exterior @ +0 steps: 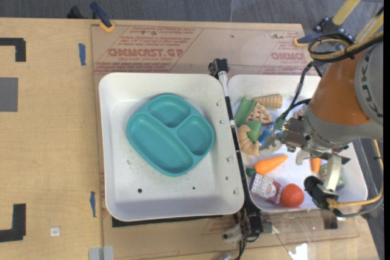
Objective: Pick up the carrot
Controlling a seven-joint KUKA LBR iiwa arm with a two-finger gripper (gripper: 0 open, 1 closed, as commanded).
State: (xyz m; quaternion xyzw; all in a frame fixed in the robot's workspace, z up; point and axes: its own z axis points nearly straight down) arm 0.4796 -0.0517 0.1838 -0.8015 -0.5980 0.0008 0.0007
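The orange carrot (271,163) lies on its side in the right bin (359,192), near the bin's middle, with its tip pointing left. My gripper (309,158) hangs low over the same bin, just to the right of the carrot's thick end. The arm's grey wrist and orange band hide much of the gripper. A small orange piece (315,165) shows right under the gripper; I cannot tell what it is. Nothing is visibly held.
Around the carrot in the right bin lie a red tomato (292,195), a red-and-white packet (264,186), a waffle cone (269,100), green pieces (245,110) and a beige pastry (247,140). The left bin (116,100) holds a teal divided plate (170,134).
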